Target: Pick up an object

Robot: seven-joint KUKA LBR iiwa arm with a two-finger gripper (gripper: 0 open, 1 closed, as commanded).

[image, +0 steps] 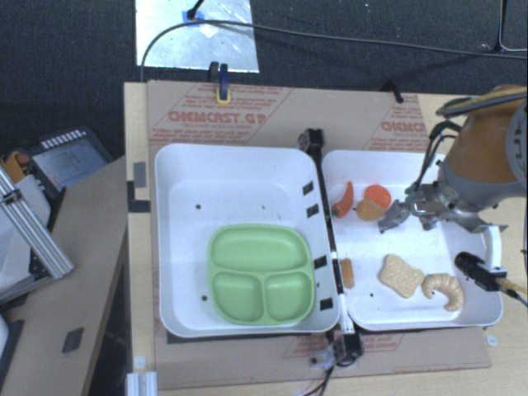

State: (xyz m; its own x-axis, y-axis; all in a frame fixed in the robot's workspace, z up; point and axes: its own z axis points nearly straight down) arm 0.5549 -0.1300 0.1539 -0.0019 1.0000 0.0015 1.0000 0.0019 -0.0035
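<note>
My gripper (pixel 394 219) hovers by the orange ball (pixel 377 195) — finger state indiscernible, nothing lifted — pick pending.

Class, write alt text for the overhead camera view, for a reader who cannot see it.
A grey and orange robot arm reaches from the right over the right bin, its gripper beside an orange ball and a red pepper. A cracker and croissant lie nearer the front. The left bin holds a green divided plate.
</note>
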